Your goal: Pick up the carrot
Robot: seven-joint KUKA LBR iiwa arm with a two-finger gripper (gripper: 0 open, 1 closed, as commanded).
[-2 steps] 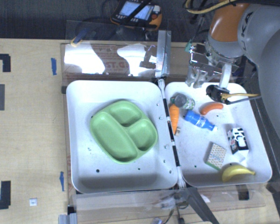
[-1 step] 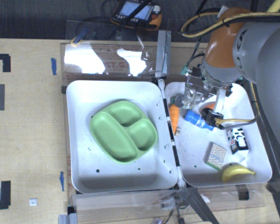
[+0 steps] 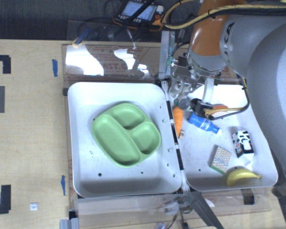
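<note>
Gripper [image 3: 182, 98] sits low over the right bin's [image 3: 257, 178] far-left corner, just above the carrot's [image 3: 178, 119] upper end; jaw state cannot tell, metal parts blur together there. Carrot lies lengthwise along the right bin's left wall, orange, tip pointing toward the near side, not visibly clamped. Wrist points down, orange band [image 3: 207, 37] above it, grey arm body bulking in from the right. Blue bottle [image 3: 203, 123] just right of carrot. Card [image 3: 221, 158], black-white packet [image 3: 242, 143], banana [image 3: 241, 176] nearer the front. Green divided plate [image 3: 127, 133] in left bin [image 3: 86, 175].
</note>
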